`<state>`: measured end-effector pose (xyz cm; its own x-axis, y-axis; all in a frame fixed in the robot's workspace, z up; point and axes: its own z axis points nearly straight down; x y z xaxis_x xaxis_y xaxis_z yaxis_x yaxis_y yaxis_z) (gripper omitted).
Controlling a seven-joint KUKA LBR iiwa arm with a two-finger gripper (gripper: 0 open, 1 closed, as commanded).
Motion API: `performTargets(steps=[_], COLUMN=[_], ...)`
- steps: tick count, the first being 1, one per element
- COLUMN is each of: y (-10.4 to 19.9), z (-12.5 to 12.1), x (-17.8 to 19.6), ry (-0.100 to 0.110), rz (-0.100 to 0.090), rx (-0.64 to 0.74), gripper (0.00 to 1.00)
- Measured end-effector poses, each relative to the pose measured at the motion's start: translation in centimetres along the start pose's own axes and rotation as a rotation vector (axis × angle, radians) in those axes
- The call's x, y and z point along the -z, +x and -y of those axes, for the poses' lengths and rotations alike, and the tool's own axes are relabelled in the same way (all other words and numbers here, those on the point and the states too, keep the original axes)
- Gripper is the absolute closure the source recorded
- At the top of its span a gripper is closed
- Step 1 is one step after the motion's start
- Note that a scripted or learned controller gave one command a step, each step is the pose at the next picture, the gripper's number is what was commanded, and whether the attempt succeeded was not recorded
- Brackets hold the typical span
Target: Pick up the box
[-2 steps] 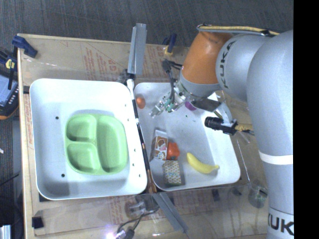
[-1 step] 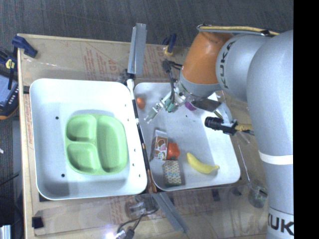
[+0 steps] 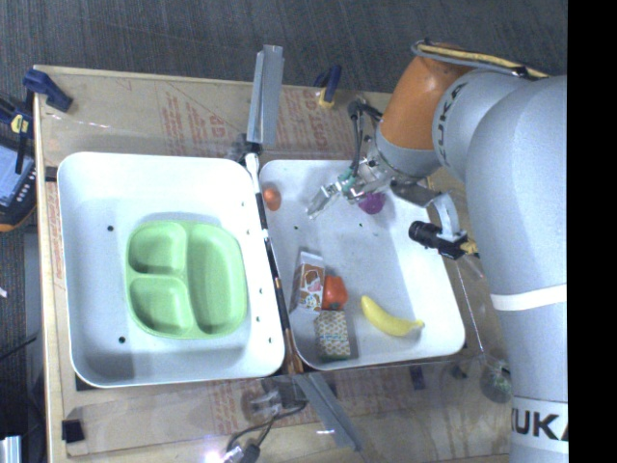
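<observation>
Wooden bench (image 3: 145, 114) on dark carpet (image 3: 145, 17) bears two white bins (image 3: 87, 181).

We see the grey arm (image 3: 511, 210) entering from the right, its orange band (image 3: 416, 104) above the wrist; the gripper (image 3: 333, 194) points down and leftward, held low.

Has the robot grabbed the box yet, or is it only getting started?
Nothing looks done yet. The box lies in the right bin beside a tomato. The gripper hovers at the bin's far end, near a purple object. Reaching, gripping and lifting remain.
</observation>
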<state>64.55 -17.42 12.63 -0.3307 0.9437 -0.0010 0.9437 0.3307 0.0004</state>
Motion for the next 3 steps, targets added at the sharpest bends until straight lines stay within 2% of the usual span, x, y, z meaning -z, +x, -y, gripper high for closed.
performTargets(steps=[1, 2, 3], y=[-3.6, -3.5, -3.3], z=[-0.1, 0.0, 1.7], x=[0.7, -3.4, 0.9], ry=[-0.001, 0.004, 0.004], rz=[0.0, -0.003, -0.003], rx=[-0.198, -0.291, -0.408], gripper=[0.0, 0.0, 0.0])
